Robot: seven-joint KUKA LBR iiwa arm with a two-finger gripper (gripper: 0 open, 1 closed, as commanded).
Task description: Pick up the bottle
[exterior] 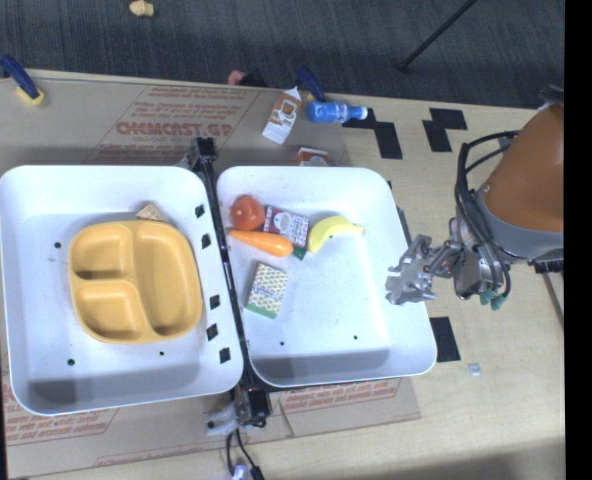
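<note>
The hand point(408, 280) sits at the 3 o'clock rim of the right bin point(376, 353), over its edge; it holds nothing, and whether it is spread or pressed together cannot be told. The bottle point(334, 113), blue, lies on its side on the surface point(496, 408) beyond the bin's 12 o'clock rim, well apart from the hand. Inside the right bin lie a tomato point(246, 211), a carrot point(260, 241), a banana point(330, 233) and two small cartons. The left bin point(36, 368) carries a yellow divided tray point(134, 280).
</note>
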